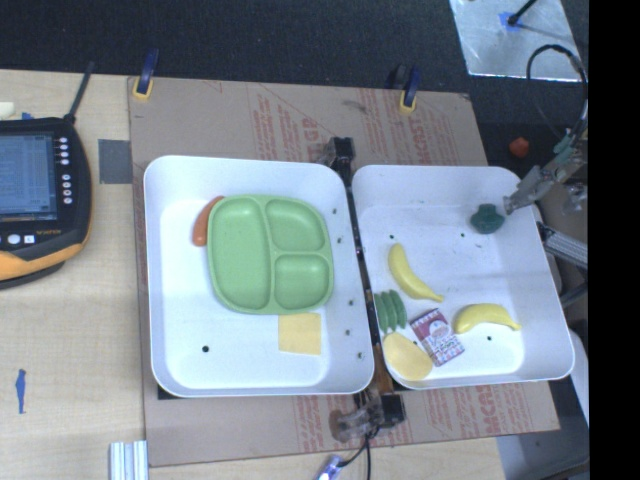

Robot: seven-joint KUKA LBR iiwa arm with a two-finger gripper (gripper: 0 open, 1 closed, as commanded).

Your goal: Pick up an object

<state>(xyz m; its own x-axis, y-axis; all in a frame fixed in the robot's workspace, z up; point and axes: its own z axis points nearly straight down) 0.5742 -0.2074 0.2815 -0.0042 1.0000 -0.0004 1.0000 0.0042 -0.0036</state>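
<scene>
My jaws (520, 200) sit at the right edge of the right bin (452, 183), their tip just beside a small dark green object (487, 218); I cannot tell how far open they are or whether they grip anything. In the same bin lie a yellow banana (411, 274), a second banana (484, 317), a green ridged piece (389, 310), a red packet (437, 335) and a pale yellow round piece (407, 357). The left bin (175, 268) holds a green divided plate (270, 253), an orange thing (203, 222) tucked under its left rim, and a yellow square (301, 333).
</scene>
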